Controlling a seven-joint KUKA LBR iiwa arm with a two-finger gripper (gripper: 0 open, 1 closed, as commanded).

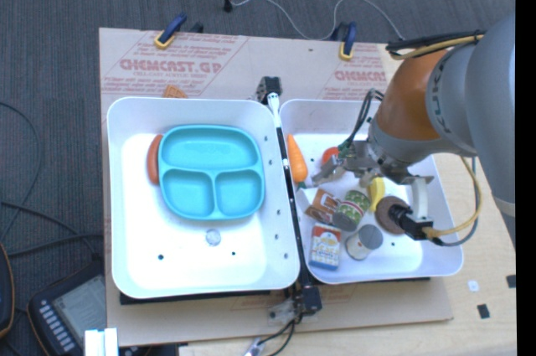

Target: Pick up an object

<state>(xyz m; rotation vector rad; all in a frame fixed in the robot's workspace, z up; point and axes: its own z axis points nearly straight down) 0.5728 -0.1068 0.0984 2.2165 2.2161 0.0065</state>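
Observation:
The right bin (435, 262) holds a heap of small things: an orange carrot (295, 158) against the divider, a small red piece (331, 154), a brown packet (330, 208), a green-labelled can (358, 203), a yellow piece (377, 188), a brown round piece (389, 213), a grey can (364, 239) and a small carton (325, 248). My gripper (328, 171) is low in this bin, just below the red piece and right of the carrot, above the brown packet. Nothing is seen held in it.
The left bin (134, 262) carries a blue divided plate (211, 172), with an orange-red sausage-like piece (154, 159) tucked at its left edge and a small clear disc (213, 238) below it. The arm's orange band (410, 99) hangs over the right bin's back.

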